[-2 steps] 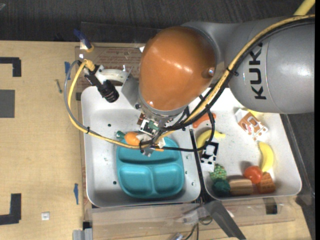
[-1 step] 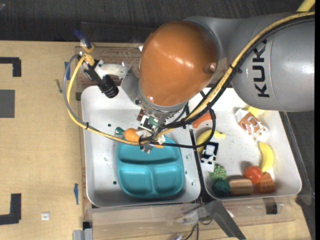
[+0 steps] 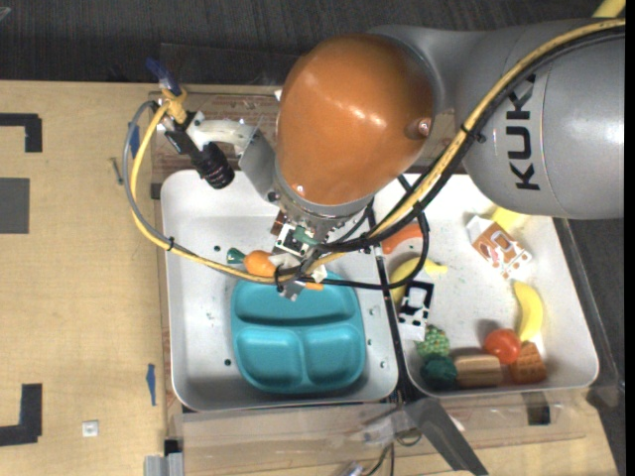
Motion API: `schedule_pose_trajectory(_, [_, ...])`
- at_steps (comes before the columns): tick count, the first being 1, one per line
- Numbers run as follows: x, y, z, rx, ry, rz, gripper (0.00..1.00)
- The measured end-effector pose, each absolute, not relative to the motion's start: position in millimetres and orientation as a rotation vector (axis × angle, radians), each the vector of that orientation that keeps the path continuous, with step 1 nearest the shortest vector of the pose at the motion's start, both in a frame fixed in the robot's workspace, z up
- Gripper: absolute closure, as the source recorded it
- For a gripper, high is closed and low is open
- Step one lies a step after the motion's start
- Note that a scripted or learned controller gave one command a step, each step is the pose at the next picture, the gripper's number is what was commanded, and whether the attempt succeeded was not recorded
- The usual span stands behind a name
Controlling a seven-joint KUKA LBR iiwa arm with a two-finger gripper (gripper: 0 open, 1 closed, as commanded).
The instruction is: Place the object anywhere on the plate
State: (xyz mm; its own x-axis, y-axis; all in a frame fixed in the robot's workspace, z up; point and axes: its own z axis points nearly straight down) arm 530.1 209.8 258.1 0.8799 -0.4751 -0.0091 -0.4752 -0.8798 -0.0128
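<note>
Camera view looks down on a tan tabletop carrying two white bins. Right bin holds a jumble: a yellow banana, a red tomato-like piece, a brown block, an orange-brown piece, a green bumpy item, a dark green one, a white-and-orange carton and a black-and-white marker tag. Left bin holds the teal divided plate, with three compartments. Black and yellow cables loop across this bin, and the arm's big orange band hides much of its back part. The pincer hangs at the plate's back rim, just above its long rear compartment. A small orange carrot with a green top lies beside it on the bin floor, at or touching the plate's back edge. Whether the pincer is spread or pressed together cannot be told, nor whether it touches the carrot.
</note>
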Motion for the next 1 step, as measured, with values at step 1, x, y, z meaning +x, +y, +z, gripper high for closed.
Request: schedule_pose_trajectory(1, [548.3, 154.6, 325.6, -3.12, 0.319, -0.002, 1.0])
